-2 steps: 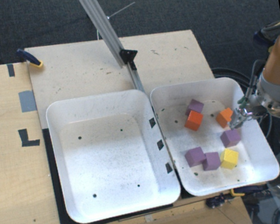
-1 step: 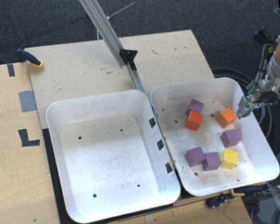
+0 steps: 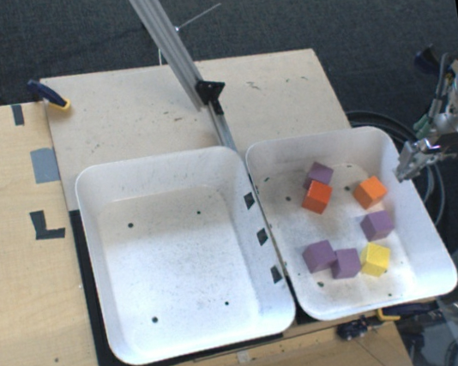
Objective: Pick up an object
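Pale wooden surface carries two bins; small foam cubes lie in the right white bin. At three o'clock, the metal claw hovers over its rim, grip state unclear.

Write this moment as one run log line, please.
gripper: at right bin right rim, holding nothing | blocks: seven in right bin | left bin | pick: not yet done

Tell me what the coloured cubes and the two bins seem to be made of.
Cubes, e.g. the yellow cube and purple cube: probably foam or painted wood, matte, no glints. Right bin and left bin: likely moulded plastic, white, rounded rims, slightly scuffed.
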Controlling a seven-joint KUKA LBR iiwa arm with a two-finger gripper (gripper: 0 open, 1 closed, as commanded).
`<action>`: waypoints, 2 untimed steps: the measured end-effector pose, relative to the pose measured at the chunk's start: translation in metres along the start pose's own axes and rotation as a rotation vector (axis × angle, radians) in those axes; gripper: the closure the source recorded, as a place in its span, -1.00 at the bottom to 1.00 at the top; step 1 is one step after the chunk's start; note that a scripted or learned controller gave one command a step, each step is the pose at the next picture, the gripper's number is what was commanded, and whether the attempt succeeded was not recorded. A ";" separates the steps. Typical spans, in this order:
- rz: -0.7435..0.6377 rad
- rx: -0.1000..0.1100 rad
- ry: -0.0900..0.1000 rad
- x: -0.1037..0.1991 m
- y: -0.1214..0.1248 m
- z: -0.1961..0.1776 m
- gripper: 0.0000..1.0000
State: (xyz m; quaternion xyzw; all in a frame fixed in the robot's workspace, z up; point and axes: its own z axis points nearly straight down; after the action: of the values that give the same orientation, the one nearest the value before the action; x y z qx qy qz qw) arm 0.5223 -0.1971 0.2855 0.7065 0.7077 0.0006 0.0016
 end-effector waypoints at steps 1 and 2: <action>-0.004 0.003 0.003 0.054 0.009 -0.003 1.00; -0.004 0.004 0.002 0.100 0.022 0.000 1.00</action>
State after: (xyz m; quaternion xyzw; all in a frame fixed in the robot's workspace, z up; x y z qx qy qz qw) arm 0.5440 -0.0973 0.2851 0.7052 0.7090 -0.0001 -0.0004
